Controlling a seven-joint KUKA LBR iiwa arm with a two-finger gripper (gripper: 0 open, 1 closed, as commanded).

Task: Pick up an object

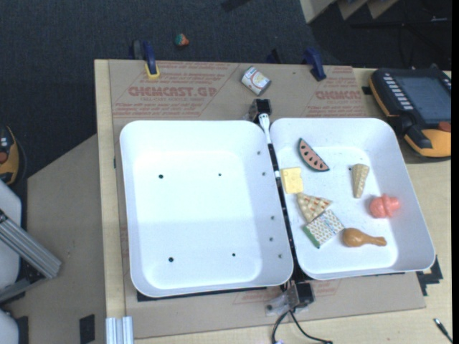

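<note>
Nothing is lifted yet: the toys all lie in the right bin [405, 165], the yellow block [292, 180] nearest its left wall, probably cheese. Picking remains undone.

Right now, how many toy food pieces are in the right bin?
7, none stacked: watermelon slice at back, cheese square by the divider, cone, pink piece to the right, pizza slice, checkered piece, drumstick in front.
</note>
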